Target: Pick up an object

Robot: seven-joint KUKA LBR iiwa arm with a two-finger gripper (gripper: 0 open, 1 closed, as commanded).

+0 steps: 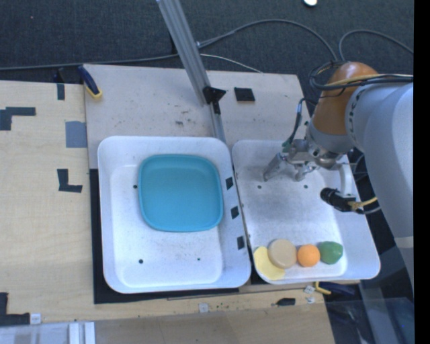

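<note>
Objects, 4 of them [299, 255], lie at the right bin's [282, 201] near edge; gripper [289, 169] hovers above its far part, jaws apart, holding nothing.

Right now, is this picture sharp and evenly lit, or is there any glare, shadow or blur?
Camera view: light is soft and even, with faint shadows under the bins' rims; the blue plate has a mild sheen, no harsh glare; a bright spot burns out at the top edge; the small food pieces look slightly soft; the pincer is a bit blurred.
</note>
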